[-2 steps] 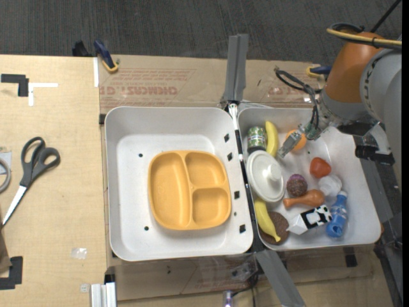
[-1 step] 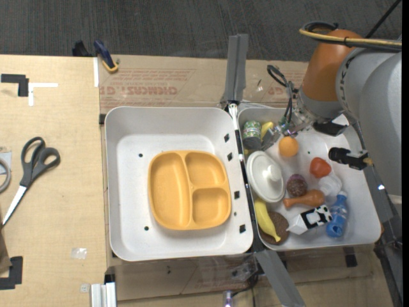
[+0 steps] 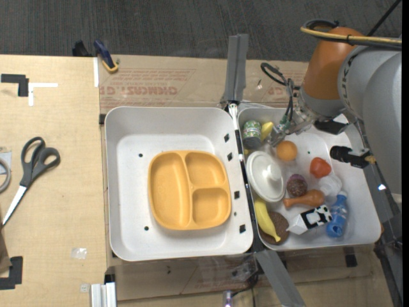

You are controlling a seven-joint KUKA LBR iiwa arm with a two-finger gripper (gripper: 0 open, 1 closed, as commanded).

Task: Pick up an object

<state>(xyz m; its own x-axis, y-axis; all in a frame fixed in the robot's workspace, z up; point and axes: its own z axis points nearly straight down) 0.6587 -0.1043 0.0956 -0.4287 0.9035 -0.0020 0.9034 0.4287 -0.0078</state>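
The wooden bench [image 3: 51, 222] is holding two bins: the left bin [image 3: 121, 190] has a yellow tray [image 3: 190, 189], the right bin [image 3: 358, 226] (crowded) has a banana [image 3: 263, 219] pointing up-down. The gripper [image 3: 285, 125] is sitting over an orange [image 3: 287, 150]; I cannot tell its grip.

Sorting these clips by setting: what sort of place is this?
Probably a robotics lab bench: a grey robot arm with an orange band over two shallow white plastic bins, one holding toy food like a yellow plastic banana.

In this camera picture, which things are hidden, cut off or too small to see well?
- Gripper: too small and dark in the camera view to tell open from shut, or whether it touches anything.
- Green can: label too small to read.
- Banana: far end hidden under the silver lid.
- Scissors: blade tip cut off by the left edge.
- Blue bottle: blurred, details unclear.
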